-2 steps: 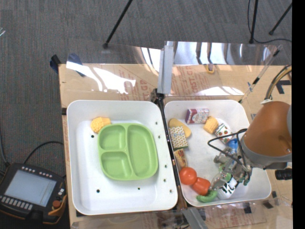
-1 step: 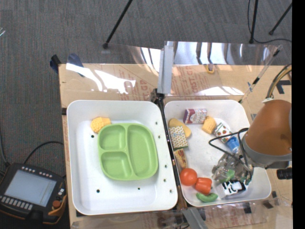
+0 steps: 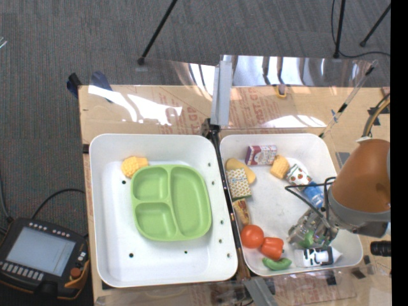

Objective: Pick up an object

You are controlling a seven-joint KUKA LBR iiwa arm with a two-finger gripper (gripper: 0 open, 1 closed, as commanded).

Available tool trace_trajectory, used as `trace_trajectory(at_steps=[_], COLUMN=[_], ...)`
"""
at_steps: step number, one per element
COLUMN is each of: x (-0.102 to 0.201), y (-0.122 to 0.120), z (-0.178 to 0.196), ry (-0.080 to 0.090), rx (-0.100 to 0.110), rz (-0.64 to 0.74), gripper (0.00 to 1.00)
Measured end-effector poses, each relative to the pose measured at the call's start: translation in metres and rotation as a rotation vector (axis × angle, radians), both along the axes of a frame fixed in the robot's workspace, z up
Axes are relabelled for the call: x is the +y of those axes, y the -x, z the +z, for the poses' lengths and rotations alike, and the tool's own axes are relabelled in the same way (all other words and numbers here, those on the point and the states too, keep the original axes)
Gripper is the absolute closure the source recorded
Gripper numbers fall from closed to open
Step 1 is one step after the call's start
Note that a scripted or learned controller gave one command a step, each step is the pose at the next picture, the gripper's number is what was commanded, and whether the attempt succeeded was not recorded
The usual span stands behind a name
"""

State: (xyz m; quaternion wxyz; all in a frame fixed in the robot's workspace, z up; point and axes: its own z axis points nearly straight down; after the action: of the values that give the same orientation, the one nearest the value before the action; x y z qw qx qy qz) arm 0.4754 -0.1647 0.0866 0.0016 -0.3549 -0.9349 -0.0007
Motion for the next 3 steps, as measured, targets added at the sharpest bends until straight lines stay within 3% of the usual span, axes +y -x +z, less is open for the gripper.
trace_trajectory(at_steps=[1, 2, 3], x=[0.006, 0.087, 0.079], y=[-0.039, -0.043, -0.039], z=[0.116, 0.163, 0.017], ry=[0.004, 0.001, -0.001], rx=[-0.011, -0.003, 0.012], rz=[-0.125, -0.121, -0.001], gripper=[1.0, 1.0, 1.0])
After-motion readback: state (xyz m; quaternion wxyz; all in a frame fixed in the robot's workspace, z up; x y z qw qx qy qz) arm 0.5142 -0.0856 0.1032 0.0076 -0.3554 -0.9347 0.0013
